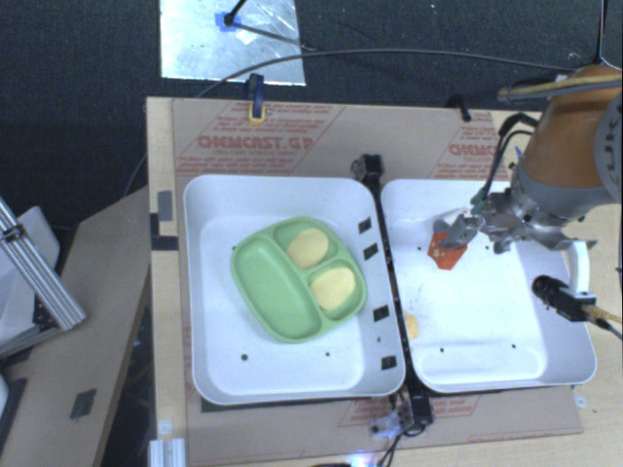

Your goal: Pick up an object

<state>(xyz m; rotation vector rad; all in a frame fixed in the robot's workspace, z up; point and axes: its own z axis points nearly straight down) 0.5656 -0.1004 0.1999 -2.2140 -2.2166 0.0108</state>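
Table carrying two white bins side by side

A brown printed board is covering the table; the left bin and right bin are sitting on the board, touching along a black clipped seam, and a yellow clamp is gripping the board's far edge.

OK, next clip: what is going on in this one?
A grey arm with an orange band reaches in from the right over the right bin. Its gripper is low, right at a small orange-red object in that bin's upper left; whether it actually has a grip cannot be told. A small yellow item lies by the bin's left wall. In the left bin, a green divided plate carries two yellow pieces, untouched.
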